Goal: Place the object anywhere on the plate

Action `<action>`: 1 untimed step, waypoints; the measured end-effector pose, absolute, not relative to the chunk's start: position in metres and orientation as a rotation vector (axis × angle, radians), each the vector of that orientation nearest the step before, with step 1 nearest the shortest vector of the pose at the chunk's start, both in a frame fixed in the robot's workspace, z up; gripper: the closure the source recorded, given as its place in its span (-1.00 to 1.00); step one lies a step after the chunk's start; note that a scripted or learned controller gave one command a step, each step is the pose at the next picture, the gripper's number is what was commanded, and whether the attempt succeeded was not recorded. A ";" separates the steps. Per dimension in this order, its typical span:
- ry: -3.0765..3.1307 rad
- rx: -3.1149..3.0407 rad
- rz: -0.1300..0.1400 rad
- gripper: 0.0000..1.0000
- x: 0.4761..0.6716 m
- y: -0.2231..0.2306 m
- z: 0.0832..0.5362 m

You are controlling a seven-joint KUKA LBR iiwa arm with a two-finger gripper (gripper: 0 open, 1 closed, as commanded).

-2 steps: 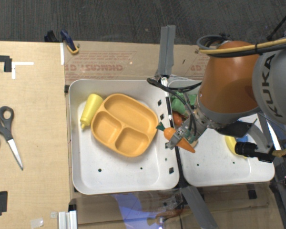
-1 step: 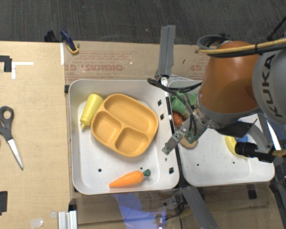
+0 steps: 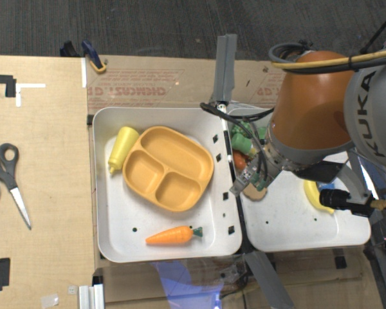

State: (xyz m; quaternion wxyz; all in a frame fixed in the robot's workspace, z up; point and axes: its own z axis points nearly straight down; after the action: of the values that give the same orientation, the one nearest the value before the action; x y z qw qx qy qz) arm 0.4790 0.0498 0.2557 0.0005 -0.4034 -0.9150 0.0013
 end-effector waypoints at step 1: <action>-2.873 -1.268 0.004 -1.00 0.479 0.050 0.256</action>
State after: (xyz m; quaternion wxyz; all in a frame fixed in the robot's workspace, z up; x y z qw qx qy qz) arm 0.4790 0.0498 0.2557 0.0005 -0.4036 -0.9149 0.0013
